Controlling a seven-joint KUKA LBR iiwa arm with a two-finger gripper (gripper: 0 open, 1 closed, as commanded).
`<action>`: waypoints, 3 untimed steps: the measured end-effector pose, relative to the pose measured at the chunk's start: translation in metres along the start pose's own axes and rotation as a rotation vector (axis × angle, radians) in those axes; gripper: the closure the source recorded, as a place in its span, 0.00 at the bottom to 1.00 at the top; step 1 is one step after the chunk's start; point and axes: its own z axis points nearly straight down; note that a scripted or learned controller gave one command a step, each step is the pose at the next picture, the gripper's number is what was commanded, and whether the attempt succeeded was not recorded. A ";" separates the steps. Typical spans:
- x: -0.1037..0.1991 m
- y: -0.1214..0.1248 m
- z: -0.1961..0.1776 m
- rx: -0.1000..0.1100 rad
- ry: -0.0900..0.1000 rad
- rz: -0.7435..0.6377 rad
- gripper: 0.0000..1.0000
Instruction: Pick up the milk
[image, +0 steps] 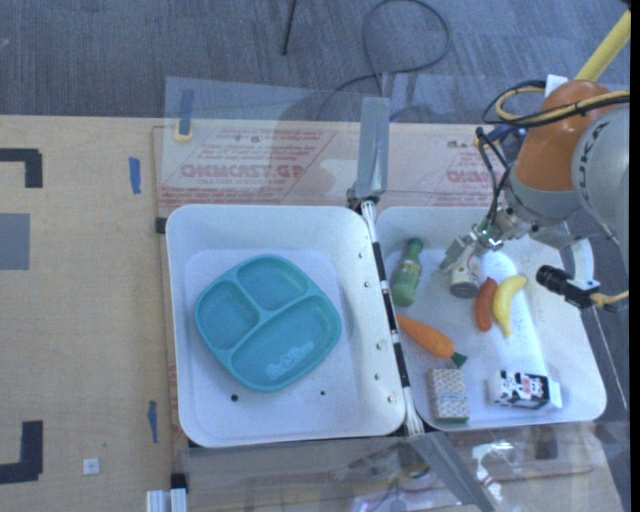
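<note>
The milk (522, 388) is a small white carton with black cow patches. It lies on its side near the front right corner of the right bin (575, 400). My gripper (474, 246) hangs over the back middle of that bin, just above a small grey can (463, 284) and a white bottle (498, 266). It is well behind the milk and apart from it. The arm with its orange band (556, 140) comes in from the upper right.
The right bin also holds a green bottle (407, 271), a carrot (428, 338), a tan cracker box (449, 392), a banana (508, 300) and a red pepper (484, 303). A teal divided plate (266, 320) lies in the left bin (190, 240).
</note>
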 end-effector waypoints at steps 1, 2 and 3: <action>-0.002 0.003 -0.012 -0.011 -0.013 -0.002 1.00; 0.010 -0.070 -0.120 -0.004 -0.009 -0.025 1.00; 0.041 -0.001 -0.141 -0.005 -0.010 0.011 1.00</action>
